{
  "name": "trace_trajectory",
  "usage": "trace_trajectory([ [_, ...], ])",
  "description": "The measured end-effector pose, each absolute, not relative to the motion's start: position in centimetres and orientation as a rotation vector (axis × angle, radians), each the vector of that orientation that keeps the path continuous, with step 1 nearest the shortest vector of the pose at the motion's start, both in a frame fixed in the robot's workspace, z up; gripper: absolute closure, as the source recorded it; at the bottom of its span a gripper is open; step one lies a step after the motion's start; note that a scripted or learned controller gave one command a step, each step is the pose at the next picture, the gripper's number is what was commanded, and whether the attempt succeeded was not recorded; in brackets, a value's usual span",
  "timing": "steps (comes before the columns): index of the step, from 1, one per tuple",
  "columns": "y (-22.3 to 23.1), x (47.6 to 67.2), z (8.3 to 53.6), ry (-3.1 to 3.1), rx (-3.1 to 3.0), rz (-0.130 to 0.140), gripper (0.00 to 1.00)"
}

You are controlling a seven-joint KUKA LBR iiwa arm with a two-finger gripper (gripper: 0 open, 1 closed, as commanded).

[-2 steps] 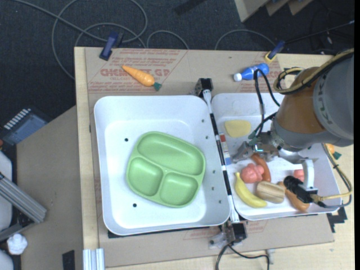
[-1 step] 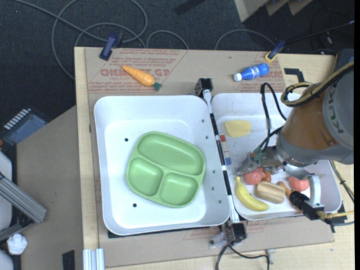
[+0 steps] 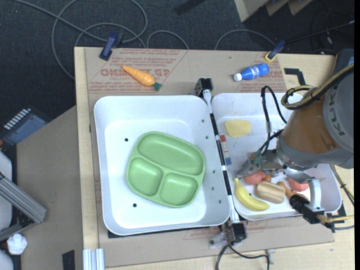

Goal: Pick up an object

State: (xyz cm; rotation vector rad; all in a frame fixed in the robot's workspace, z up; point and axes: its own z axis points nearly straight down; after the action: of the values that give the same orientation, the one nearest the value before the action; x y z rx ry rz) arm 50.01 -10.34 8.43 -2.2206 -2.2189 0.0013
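Green divided plate (image 3: 166,169) sits in left bin (image 3: 112,117), well left of gripper. Grey arm (image 3: 315,134) reaches from right, bent low over right bin (image 3: 247,101). Gripper (image 3: 260,163) tip down just above red toy (image 3: 256,178); banana (image 3: 249,197) and hot dog bun (image 3: 270,192) just below. Jaw spread: cannot tell.

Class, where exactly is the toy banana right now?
The banana lies in the right bin, near its front left corner, just left of the bread roll and below the claw.

Cardboard sheet (image 3: 169,66) under bins: red print, approx "CHEM... GR...", rest not legible.
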Motion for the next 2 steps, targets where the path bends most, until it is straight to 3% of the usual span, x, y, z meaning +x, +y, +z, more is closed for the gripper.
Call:
trace_trajectory([
  [1, -10.3, 50.6, 8.4, -2.221, -2.222, 0.000, 0.00],
  [2, -10.3, 50.7, 9.5, -2.223, -2.224, -0.003, 1.00],
])
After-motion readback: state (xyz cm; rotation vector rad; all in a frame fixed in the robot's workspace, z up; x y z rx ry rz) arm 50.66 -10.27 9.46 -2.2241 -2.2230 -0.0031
